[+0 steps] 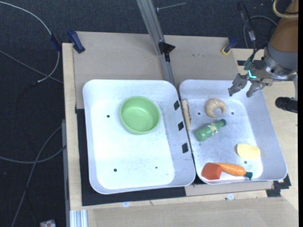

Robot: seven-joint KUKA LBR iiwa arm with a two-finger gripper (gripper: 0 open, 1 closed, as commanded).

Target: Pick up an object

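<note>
The right bin (265,122) holds a tan croissant (215,106), a green bottle (209,129) lying on its side, a yellow lemon-like piece (248,151), an orange carrot (232,169) and a red block (211,170). A thin tan stick (186,114) lies along the bin's left wall. My gripper (245,87) hangs open over the bin's far right corner, above and to the right of the croissant, with nothing between its fingers.
A green bowl (139,114) sits in the left bin (104,155). A metal pole (150,20) slants down to the gap between the bins. Blue and yellow clamps (75,41) grip the bench's back edge.
</note>
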